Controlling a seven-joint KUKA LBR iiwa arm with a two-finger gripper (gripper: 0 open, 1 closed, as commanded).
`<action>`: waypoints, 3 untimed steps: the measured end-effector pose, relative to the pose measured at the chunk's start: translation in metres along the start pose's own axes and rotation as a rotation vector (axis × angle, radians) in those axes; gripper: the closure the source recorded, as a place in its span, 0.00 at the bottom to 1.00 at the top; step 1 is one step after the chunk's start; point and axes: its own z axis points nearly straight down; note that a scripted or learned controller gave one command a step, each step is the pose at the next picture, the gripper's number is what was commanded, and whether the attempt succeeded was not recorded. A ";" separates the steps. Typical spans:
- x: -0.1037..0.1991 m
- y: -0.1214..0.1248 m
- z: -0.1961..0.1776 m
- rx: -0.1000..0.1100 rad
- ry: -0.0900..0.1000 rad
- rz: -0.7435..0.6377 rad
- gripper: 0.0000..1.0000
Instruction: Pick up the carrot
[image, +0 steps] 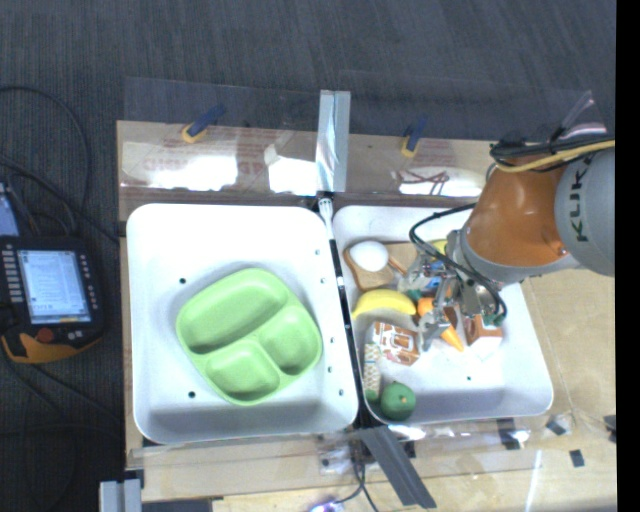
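Note:
The carrot (453, 339) shows as a small orange wedge in the middle of the right bin (520, 390), partly covered by the gripper. My gripper (445, 312) hangs low over the bin's cluttered centre, directly above and touching or nearly touching the carrot. The orange-banded wrist (515, 225) reaches in from the right. The wrist and cables hide much of what lies beneath.
A yellow banana (385, 302), a white egg (370, 257) on a brown piece, a red-and-white carton (396, 345) and a green round fruit (398, 400) crowd the right bin's left side. The left bin (160, 240) holds a green divided plate (250, 333).

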 end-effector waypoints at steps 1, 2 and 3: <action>0.005 0.000 0.000 0.000 -0.001 0.019 0.00; -0.001 0.002 0.002 0.007 0.024 0.100 0.00; -0.002 0.001 0.002 0.005 0.025 0.100 0.00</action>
